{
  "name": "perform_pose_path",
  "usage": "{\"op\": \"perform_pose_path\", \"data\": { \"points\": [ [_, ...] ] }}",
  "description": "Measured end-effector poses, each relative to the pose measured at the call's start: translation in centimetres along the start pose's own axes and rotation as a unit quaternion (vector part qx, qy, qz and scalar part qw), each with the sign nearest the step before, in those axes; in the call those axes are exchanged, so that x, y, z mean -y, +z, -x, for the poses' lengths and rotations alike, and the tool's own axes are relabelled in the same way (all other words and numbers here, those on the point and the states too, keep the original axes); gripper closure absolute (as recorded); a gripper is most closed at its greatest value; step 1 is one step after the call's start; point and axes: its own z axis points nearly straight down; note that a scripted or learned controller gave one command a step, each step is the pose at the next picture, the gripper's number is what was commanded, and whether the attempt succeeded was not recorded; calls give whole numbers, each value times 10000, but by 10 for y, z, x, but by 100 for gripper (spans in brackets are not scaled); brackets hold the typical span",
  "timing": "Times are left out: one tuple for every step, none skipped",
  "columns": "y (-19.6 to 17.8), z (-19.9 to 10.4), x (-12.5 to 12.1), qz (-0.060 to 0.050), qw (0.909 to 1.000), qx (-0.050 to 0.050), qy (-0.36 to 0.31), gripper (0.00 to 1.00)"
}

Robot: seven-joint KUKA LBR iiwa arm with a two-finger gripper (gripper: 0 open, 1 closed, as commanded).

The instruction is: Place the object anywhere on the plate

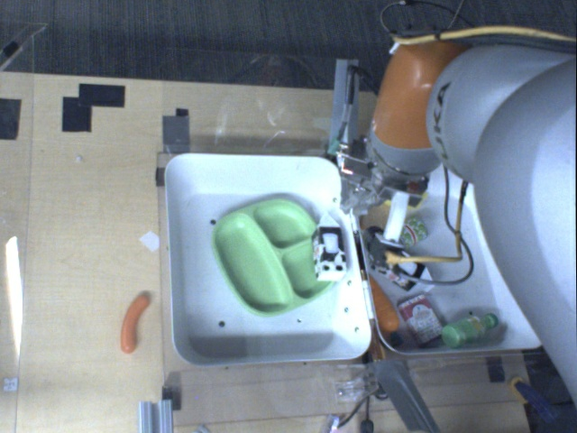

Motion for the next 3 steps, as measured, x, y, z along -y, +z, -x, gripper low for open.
{"op": "perform_pose_path", "data": {
  "points": [
    [2, -16, -44, 9, 10000, -1, -70, 100],
    [14, -4, 18, 0, 9999, -2, -120, 100],
    [-2, 1, -28, 12, 9998, -2, -194, 100]
  ]
}}
